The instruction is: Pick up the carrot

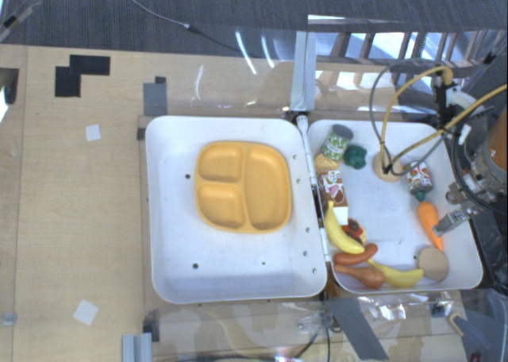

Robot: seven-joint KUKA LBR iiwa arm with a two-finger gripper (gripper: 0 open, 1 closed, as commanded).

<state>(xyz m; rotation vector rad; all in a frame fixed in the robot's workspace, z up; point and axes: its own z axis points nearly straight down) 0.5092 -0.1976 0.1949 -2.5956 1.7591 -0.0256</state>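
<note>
The orange carrot [429, 222] lies on the floor of the right bin [389, 209], close to its right wall, pointing toward the front. My gripper [456, 214] reaches in over that right wall, just to the right of the carrot and about level with its middle. Nothing can be seen held in it. The arm's grey wrist with its orange band [486, 154] sits at the view's right edge.
A beige round item [433, 262] lies just in front of the carrot and a small can [419, 179] just behind it. Bananas [346, 235], a sausage [359, 275], a tin [336, 146] and a green item [355, 157] crowd the bin's left and front. A yellow divided plate [242, 186] rests in the left bin [175, 265].
</note>
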